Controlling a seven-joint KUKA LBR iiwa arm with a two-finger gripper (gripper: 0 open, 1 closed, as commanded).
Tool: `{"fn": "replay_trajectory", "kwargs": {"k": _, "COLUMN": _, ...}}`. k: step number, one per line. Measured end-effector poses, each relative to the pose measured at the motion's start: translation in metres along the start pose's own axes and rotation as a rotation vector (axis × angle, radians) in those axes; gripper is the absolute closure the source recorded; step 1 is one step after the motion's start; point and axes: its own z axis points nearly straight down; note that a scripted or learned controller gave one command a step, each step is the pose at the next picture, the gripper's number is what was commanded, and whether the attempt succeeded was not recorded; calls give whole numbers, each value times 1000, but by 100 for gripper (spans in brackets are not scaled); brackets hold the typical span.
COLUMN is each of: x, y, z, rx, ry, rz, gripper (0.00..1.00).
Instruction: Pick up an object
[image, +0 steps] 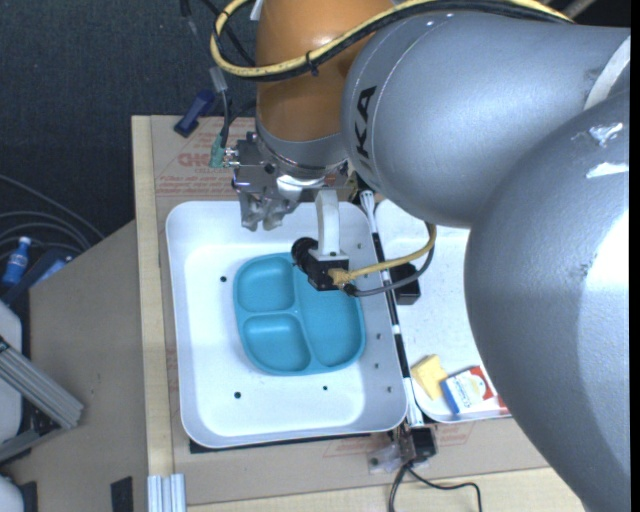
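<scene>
A blue three-compartment plate (296, 315) lies in the middle of the left white bin (200, 300). My gripper (264, 215) hangs over the bin's far edge, just above and behind the plate's far left corner, apart from it. Nothing shows between its tips. In the right bin (440, 260), near the front, lie a yellow block (430, 375) and a small red, white and blue box (470, 392) side by side. The grey arm covers most of the right bin.
A black fitting with a yellow cable (318, 268) hangs from the wrist over the plate's far right corner. The bins' shared wall (392, 330) runs just right of the plate. Cables and a blue connector (192, 113) lie beyond the bench.
</scene>
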Motion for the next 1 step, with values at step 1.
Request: {"fn": "replay_trajectory", "kwargs": {"k": 1, "x": -3, "y": -27, "z": 52, "rx": 2, "ry": -3, "rz": 5, "gripper": 100}}
